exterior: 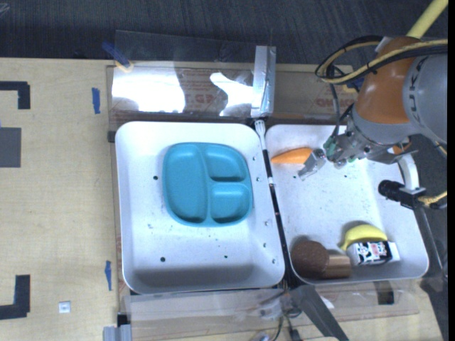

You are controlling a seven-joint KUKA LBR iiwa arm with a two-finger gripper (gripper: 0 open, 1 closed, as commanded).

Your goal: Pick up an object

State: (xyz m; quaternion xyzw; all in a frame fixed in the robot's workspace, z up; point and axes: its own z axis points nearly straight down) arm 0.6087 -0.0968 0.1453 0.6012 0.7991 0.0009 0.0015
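A blue divided plate (208, 183) is seen lying flat in the middle of the left white bin (138, 254), its three compartments facing up. In the right white bin (323, 219), an orange carrot-shaped object (289, 156) is found near the far left corner, lying roughly crosswise. Just to its right, the gripper (310, 168) is held low over the bin floor, its tip close beside the carrot's right end; whether the claw is spread or pressed together cannot be told from this angle, and nothing is seen pinched in it. Along the near edge of the right bin, a brown round-headed object (311, 256) is placed at the left, with a yellow banana-like piece (363, 234) and a small black-and-white item (372, 252) just beside it to the right. The grey arm with its orange band (387, 84) is seen reaching in from the upper right
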